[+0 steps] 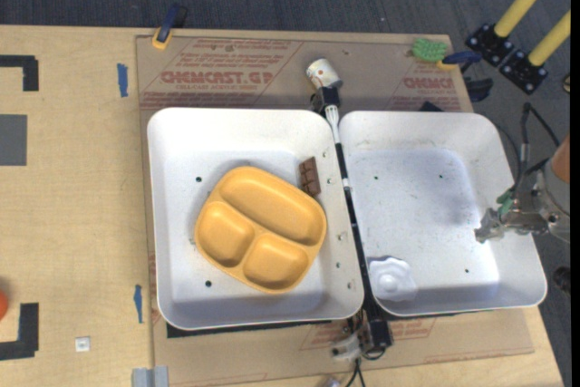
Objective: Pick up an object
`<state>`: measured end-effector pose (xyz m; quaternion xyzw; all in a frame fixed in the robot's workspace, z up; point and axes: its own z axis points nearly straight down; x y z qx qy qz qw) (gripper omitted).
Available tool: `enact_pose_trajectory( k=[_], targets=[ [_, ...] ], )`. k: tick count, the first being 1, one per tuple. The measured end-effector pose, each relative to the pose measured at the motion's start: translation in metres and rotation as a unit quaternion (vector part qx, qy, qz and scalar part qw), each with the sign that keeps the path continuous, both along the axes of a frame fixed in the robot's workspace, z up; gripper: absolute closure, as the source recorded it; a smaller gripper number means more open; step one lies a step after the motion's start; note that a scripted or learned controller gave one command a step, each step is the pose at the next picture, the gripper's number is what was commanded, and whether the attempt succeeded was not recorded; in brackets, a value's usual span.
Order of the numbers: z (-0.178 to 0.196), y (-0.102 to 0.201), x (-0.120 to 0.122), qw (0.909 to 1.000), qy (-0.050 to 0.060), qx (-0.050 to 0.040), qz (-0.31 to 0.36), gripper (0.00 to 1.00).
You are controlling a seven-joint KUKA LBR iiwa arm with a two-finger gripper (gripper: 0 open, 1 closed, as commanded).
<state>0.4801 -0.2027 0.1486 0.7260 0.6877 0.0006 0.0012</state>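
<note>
A yellow divided plate [261, 227] lies in the left bin [172, 195], a little tilted. A small brown bar [309, 176] rests by that bin's right wall, just above the plate. In the right bin [426, 149], a small white object [391, 276] sits in the near left corner. My gripper [497, 220] hangs over the right bin's right side, well apart from the white object, and I see nothing held in it.
A white and black clip-like piece [321, 77] stands behind the seam between the bins. Yellow bars with black clamps [507, 50] cross the far right corner. A green clamp [426, 50] and a blue-yellow clamp [167, 28] hold the cardboard.
</note>
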Motion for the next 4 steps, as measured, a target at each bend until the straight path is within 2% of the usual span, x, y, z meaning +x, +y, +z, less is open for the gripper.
enact_pose_trajectory(
  k=[1,2,3,4],
  targets=[
    [0.039,-0.011,0.000,0.9881,0.000,-0.0009,0.154,1.00],
    [0.085,-0.011,0.000,0.8754,-0.001,-0.0025,0.483,1.00],
    [0.043,-0.021,0.047,0.8615,0.000,-0.0020,0.508,1.00],
    [0.072,-0.021,0.095,0.6564,-0.001,-0.0037,0.754,1.00]
  ],
)
